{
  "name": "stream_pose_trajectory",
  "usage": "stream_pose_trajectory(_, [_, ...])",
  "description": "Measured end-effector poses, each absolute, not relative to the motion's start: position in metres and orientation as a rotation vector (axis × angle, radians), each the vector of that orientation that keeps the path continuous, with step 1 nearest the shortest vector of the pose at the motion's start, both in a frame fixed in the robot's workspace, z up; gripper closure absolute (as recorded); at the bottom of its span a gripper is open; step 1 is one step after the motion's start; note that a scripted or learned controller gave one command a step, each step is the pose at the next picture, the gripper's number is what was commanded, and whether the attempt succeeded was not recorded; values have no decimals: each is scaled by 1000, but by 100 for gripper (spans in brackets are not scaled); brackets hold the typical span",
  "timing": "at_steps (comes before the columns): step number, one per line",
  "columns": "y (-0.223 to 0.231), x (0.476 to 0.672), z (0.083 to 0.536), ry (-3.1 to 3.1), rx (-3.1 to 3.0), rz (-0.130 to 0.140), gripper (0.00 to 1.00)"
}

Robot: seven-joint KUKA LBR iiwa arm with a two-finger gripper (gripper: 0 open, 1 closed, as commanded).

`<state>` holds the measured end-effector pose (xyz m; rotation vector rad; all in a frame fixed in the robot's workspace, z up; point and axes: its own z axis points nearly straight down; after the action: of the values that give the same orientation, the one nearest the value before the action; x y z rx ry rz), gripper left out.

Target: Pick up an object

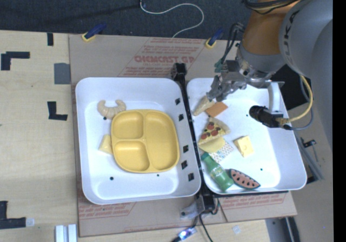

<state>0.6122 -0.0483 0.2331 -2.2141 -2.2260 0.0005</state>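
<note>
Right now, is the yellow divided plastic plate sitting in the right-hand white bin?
No, the yellow divided plate lies in the left white bin, beside a tan croissant-shaped toy.

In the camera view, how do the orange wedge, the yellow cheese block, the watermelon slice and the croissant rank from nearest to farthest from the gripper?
Gripper is over the right bin's far left corner.
1. Orange wedge, just below it.
2. Yellow cheese block, mid right bin.
3. Watermelon slice, right bin's near edge.
4. Croissant, left bin.
Slice and croissant are nearly tied.
</note>
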Motion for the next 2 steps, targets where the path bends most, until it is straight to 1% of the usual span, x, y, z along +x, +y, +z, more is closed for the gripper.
stream_pose_trajectory(1, [4,615,235,-2228,-2212,0,100])
stream_pose_trajectory(2, [32,610,233,-2225,-2215,3,100])
